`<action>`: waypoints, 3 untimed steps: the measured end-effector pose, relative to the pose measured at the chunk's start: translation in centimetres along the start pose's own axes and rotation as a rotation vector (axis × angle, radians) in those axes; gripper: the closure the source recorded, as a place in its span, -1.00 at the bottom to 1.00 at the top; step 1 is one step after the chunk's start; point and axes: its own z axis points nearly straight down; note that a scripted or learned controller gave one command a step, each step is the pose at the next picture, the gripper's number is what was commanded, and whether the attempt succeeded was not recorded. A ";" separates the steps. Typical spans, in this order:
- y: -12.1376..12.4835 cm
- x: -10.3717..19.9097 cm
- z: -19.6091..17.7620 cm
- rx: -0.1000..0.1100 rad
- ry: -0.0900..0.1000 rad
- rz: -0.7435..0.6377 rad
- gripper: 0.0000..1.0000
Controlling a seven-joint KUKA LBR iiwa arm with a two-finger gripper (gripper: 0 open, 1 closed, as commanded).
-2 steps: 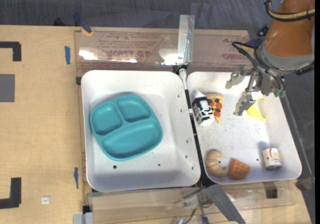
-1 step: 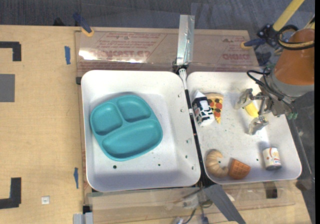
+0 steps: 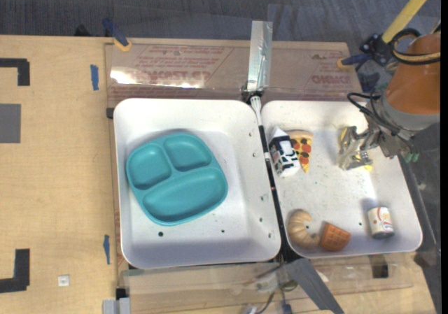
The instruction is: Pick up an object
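Observation:
My gripper (image 3: 354,152) hangs over the right bin's (image 3: 402,187) upper right part, below the orange band of the arm. Its two metal fingers (image 3: 345,145) stand apart, open, with only bare bin floor between them. To its left, against the divider, lie a white bottle with a black label (image 3: 282,154) and a pizza-slice toy (image 3: 303,147). Near the front wall rest a tan croissant (image 3: 301,227) and an orange waffle piece (image 3: 334,236). A small white can with a red label (image 3: 380,221) sits at the front right, well below the gripper.
The left bin (image 3: 133,113) holds a teal divided plate (image 3: 176,176). A tape-covered cardboard strip (image 3: 182,64) runs behind both bins. Cables and a yellow rod (image 3: 413,1) sit at the back right by the arm.

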 end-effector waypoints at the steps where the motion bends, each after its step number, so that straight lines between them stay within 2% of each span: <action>1: 5.9 -4.3 -6.0 -0.004 0.011 0.350 1.00; 2: 7.2 -2.3 -6.3 -0.010 0.016 -0.203 1.00; 3: 11.5 7.5 1.0 -0.007 0.018 0.112 1.00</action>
